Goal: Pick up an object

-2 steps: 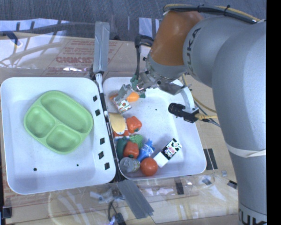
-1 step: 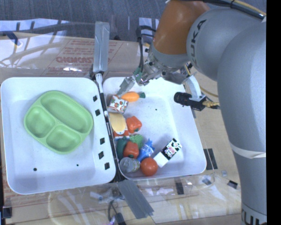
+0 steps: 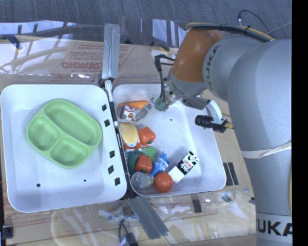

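Reaching in from the right, the grey arm (image 3: 246, 86) bends its orange band (image 3: 195, 55) over the right bin (image 3: 205, 152), and the gripper (image 3: 150, 109) sits low near that bin's back left corner. It hangs right at the edge of an orange-and-white packet (image 3: 132, 109) lying against the back wall. The fingertips look drawn close together, though at this slant and blur it cannot be told whether they are parted or closed, nor whether they touch the packet; nothing is seen between them.

Down the left side of the right bin the clutter is piled tight. A yellow piece (image 3: 128, 132) lies just in front of the packet, with an orange-red piece (image 3: 147, 135) beside it. Further forward come a green item (image 3: 150, 152), a second red-orange piece (image 3: 143, 162) and something blue (image 3: 161, 163), all touching. At the front wall sit a grey roundish object (image 3: 141, 180) and a red tomato-like ball (image 3: 164, 182) side by side. A small black-and-white carton (image 3: 185, 165) lies tilted just to the right of the heap.

Over in the left bin (image 3: 20, 183), a green divided plate (image 3: 64, 132) rests flat, well apart from the arm
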Tool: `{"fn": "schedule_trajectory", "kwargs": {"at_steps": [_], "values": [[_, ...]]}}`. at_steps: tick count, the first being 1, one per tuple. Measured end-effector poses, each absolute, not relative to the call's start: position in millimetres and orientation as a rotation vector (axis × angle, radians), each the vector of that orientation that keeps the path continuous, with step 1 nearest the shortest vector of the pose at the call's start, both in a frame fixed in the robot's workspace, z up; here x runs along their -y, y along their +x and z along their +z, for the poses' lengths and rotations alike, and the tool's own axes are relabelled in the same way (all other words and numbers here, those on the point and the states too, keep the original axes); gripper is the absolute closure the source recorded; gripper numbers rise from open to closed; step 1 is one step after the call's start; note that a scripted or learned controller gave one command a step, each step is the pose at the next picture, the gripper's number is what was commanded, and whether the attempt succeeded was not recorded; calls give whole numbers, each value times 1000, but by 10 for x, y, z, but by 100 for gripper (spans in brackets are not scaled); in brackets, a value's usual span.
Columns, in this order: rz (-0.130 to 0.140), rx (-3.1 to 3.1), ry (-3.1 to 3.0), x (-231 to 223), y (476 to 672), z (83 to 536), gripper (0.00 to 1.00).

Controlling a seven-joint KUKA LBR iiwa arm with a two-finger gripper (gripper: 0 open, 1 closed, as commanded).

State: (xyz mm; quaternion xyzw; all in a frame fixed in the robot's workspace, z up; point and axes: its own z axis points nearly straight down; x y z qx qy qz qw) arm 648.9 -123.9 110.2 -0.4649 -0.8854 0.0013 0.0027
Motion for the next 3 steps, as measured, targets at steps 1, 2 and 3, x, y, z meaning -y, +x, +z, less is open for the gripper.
{"fn": "schedule_trajectory", "kwargs": {"at_steps": [1, 2, 3], "values": [[2, 2868, -1277, 1548, 6192, 918, 0], [2, 2724, -1569, 1082, 6411, 931, 0], [1, 2568, -1807, 787, 5219, 1924, 0]]}}
